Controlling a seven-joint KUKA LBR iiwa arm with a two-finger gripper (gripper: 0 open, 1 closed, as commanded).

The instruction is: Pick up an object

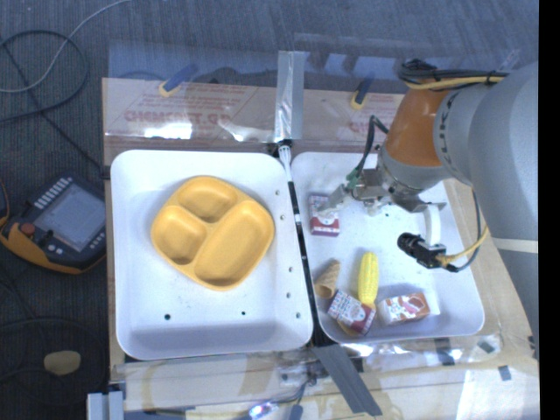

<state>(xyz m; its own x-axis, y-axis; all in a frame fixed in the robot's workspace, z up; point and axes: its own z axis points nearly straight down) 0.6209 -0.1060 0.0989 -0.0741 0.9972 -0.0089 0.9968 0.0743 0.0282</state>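
The pincer [343, 195] hangs low in the upper left part of the right bin [468, 322], at the end of the grey arm with its orange band [411, 134]. From this slanted view I cannot tell whether it is spread or pressed together; the wrist hardware covers most of it. Its tip sits just beside, perhaps touching, a small red-and-white packet [325, 217] that lies flat against the bin's left wall. Nothing appears lifted, so my judgement is that the task is at the approach or grasp stage, with the pick itself not yet done.

The other candidates lie lower in the same bin: a yellow corn cob [368, 276] near the middle, a tan cone-shaped piece [327, 276] to its left, a red-and-white carton [351, 312] touching the cob's lower end, and another red packet [407, 306] just to the right. They are bunched near the bin's front edge, well apart from the pincer.

Room is tight where the pincer works. The packet is close to the wall dividing the two bins, so a finger on that side has little space, and a black cable fitting [423, 249] hangs off the arm between the pincer and the corn cob. The middle of the right bin is freer.

The left bin [131, 322] holds a yellow divided plate [213, 231], untouched and well apart. Beyond the surface, an orange-edged pendant [57, 226] rests on the floor.
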